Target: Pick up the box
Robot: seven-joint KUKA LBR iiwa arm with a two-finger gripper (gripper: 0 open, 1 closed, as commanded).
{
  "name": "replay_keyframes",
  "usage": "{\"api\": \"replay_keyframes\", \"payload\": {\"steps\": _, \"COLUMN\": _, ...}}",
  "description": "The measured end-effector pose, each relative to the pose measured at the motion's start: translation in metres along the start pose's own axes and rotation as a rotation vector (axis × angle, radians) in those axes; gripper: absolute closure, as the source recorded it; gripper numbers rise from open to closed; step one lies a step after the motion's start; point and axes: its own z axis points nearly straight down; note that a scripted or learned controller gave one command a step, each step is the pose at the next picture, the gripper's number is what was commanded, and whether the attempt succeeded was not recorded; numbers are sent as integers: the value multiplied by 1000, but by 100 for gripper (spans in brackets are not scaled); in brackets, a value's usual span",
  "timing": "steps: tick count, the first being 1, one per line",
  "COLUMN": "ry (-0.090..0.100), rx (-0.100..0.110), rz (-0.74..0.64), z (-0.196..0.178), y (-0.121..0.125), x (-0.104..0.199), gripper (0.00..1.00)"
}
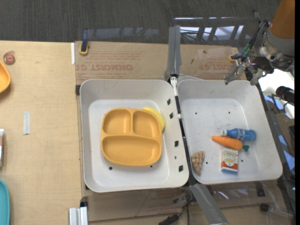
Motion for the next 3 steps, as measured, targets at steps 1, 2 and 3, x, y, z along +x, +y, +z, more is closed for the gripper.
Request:
{"api": "replay_keyframes", "payload": {"steps": 1, "ry": 1, "rx": 0, "rz": -31, "z": 68, "y": -62, "x": -4, "gripper": 0}}
{"api": "replay_keyframes", "payload": {"steps": 2, "ry": 1, "rx": -1, "rz": -228, "z": 109, "y": -129, "x": -11, "gripper": 0}}
{"api": "replay_keyframes", "payload": {"steps": 3, "ry": -11, "rx": -25, "rz": -285, "z": 170, "y": -142, "x": -13, "gripper": 0}}
